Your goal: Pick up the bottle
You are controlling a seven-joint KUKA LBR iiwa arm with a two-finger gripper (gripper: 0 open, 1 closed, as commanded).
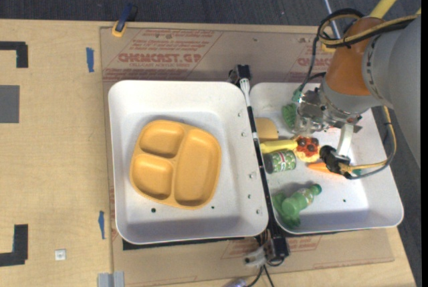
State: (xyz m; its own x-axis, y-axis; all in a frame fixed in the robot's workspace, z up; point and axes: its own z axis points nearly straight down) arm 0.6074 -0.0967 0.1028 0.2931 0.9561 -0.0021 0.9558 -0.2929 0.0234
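A green plastic bottle (pixel 293 203) lies on its side near the front left of the right bin (pixel 374 202), its neck pointing up and to the right. My gripper (pixel 310 124) hangs low over the back middle of that bin, well behind the bottle and apart from it. It is above a cluster of small items, and nothing shows between its fingers.
Beside the gripper lie a dark can with a green label (pixel 281 161), a yellow piece (pixel 276 145), a tan block (pixel 266 127), a red-orange toy (pixel 307 145) and a green item (pixel 290 113). The left bin (pixel 127 145) holds a yellow divided tray (pixel 176 163).
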